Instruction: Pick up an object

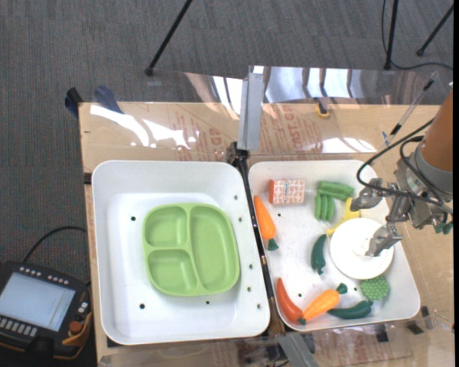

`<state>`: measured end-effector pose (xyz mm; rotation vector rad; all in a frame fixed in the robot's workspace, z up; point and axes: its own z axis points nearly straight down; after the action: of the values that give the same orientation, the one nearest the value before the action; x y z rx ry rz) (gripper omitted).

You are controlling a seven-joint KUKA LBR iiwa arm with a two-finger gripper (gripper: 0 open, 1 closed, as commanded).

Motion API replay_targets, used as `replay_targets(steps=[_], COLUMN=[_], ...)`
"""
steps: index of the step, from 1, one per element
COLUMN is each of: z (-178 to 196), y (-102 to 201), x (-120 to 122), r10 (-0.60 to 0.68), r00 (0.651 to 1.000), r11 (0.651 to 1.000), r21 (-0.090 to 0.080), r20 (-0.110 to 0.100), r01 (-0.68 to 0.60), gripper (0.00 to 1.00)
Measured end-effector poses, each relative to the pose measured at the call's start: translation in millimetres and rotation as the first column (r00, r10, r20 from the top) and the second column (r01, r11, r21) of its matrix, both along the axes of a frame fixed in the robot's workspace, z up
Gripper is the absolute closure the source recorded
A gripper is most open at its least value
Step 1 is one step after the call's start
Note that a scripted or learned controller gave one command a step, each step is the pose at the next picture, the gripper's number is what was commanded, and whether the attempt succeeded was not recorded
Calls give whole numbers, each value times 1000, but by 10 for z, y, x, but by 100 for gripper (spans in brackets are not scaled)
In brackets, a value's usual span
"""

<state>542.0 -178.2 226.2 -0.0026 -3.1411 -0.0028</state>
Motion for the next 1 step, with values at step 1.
replay_targets(steps=[1], z=[-1308], y=[168], x=[180], r10=[-71], r00=[997], r11=[997], r21=[3], r20=[-14], r01=[71], gripper=[0])
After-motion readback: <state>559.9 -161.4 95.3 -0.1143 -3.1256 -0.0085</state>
